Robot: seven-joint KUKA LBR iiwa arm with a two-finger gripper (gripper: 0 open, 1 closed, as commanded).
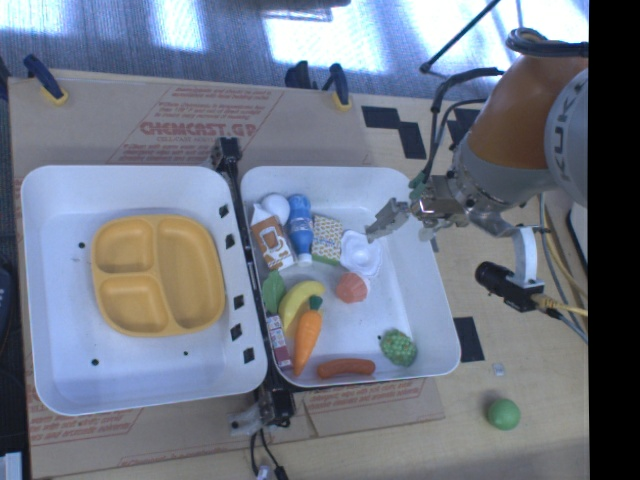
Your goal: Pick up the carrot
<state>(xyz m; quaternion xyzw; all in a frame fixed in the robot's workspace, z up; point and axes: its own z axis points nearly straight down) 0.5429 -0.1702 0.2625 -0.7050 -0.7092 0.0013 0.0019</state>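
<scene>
the carrot (307, 336) is orange with a green top, lying slanted in the right bin (432, 308), just beside the banana (298, 300).

Place: a robot laboratory or test room, not a home or kitchen.
Arm: a large industrial robot arm (520, 118) with loose cables (565, 308) stands at the right of the bench.
Bench: the top is covered with flat cardboard (200, 118) that has printed red text, held by blue clamps (338, 83) at the far edge.
Bins: two shallow white bins (40, 298) are joined side by side with black clips (228, 153).
Contents: the right bin holds small toy food (305, 333); the left holds a yellow plastic tray (158, 273).
Markers: black squares (385, 118) are stuck on the bench.
Floor: grey carpet (150, 18) with window light.
</scene>
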